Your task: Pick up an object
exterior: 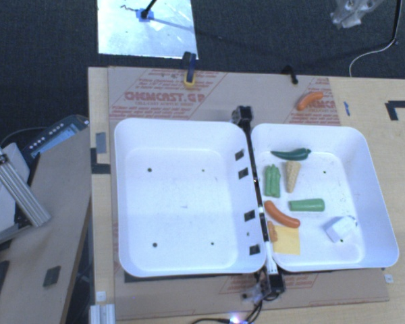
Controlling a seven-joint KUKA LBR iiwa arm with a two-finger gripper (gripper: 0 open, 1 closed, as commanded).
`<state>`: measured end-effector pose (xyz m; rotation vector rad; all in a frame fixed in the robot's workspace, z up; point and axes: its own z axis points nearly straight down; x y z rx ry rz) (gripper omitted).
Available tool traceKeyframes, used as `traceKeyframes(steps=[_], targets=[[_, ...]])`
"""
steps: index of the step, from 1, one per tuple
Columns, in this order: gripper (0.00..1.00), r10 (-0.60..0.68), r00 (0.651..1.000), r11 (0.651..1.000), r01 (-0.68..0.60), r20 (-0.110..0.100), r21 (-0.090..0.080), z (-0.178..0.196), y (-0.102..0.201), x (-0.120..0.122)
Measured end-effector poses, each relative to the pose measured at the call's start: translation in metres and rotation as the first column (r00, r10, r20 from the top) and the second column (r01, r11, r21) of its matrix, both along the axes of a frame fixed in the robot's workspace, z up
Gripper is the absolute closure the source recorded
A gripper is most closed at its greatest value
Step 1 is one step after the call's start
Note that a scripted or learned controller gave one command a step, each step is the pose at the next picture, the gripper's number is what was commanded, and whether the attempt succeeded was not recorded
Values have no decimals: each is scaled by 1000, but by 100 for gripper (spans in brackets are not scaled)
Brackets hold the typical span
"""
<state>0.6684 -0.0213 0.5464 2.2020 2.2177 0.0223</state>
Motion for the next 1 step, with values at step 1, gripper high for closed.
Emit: traceKeyframes(steps=[1], targets=[[100, 5, 1000, 1000, -5, -28, 4, -106, 86, -5]])
